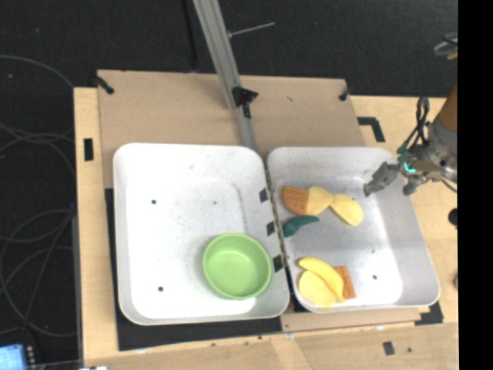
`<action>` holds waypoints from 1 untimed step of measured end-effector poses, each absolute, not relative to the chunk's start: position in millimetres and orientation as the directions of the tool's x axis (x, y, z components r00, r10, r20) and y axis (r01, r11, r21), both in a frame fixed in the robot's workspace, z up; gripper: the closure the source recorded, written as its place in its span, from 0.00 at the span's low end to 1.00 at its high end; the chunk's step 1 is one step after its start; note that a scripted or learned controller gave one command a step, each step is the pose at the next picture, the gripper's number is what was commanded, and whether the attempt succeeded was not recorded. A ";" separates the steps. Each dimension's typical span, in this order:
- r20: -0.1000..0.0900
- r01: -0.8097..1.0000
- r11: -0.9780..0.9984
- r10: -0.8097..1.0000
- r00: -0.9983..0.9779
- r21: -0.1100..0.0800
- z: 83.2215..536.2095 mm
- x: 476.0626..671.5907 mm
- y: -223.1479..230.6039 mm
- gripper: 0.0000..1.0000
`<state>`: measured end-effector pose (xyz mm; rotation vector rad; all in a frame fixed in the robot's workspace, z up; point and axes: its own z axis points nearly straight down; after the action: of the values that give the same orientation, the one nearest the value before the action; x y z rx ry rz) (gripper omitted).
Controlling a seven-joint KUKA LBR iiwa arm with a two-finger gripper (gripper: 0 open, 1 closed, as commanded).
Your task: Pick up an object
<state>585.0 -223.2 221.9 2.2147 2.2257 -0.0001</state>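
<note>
The right bin (400, 237) holds several small items: an orange-and-yellow piece (296, 200), two pale yellow pieces (320, 200) (348, 210), and a teal piece (299, 224) by the divider. Near the front lie two yellow pieces (320, 272) (313, 289) and an orange block (347, 282). A green bowl (237, 265) sits in the left bin (154, 183). My gripper (393, 183) hovers over the right bin's back right area, open, with nothing between its fingers. It is to the right of the pale yellow pieces and apart from them.
A slanted metal pole (219, 52) rises from behind the bins, between them. The bench's brown board (192, 106) lies behind the bins. Cables trail on the dark floor at the left. The arm enters from the right edge.
</note>
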 end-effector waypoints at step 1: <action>-0.002 1.000 0.006 1.000 -0.006 -0.003 178.2 589.0 -220.7 0.00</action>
<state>589.0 -220.7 178.2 2.2154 2.2278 -0.0059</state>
